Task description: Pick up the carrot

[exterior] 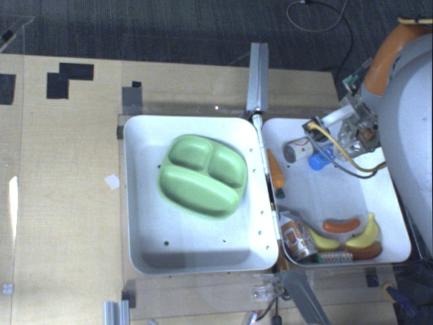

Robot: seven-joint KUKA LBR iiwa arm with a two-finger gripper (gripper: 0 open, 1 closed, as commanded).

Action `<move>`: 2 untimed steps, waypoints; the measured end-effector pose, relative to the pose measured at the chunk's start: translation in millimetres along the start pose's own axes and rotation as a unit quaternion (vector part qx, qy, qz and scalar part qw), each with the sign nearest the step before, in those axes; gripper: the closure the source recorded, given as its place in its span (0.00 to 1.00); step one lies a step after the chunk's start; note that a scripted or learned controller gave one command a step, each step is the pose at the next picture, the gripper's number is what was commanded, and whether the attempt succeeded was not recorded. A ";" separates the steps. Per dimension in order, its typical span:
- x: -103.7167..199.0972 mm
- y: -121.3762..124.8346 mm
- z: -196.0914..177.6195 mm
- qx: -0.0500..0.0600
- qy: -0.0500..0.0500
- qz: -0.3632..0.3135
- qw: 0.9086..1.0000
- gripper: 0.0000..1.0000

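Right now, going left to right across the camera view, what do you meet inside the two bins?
Green plate in the left bin → carrot along the right bin's left wall → blue piece → hand, hanging over the right bin's far part.

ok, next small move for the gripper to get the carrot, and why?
Probably shift the gripper left toward the slim orange carrot. The carrot lies against the left wall of the right white bin, and the gripper sits to its right, not above it.
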State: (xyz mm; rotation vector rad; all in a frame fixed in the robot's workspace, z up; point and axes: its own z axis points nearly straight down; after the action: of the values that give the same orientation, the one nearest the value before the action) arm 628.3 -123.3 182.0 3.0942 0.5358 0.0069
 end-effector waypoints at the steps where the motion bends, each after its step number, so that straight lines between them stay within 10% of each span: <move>1: 21.0 -106.5 -114.1 0.000 0.001 0.049 0.999 1.00; 2: -22.3 -177.0 -75.0 0.002 -0.002 -0.058 0.998 1.00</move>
State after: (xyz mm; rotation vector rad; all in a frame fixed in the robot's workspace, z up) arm 547.4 35.9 256.6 3.0598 0.7158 -0.0017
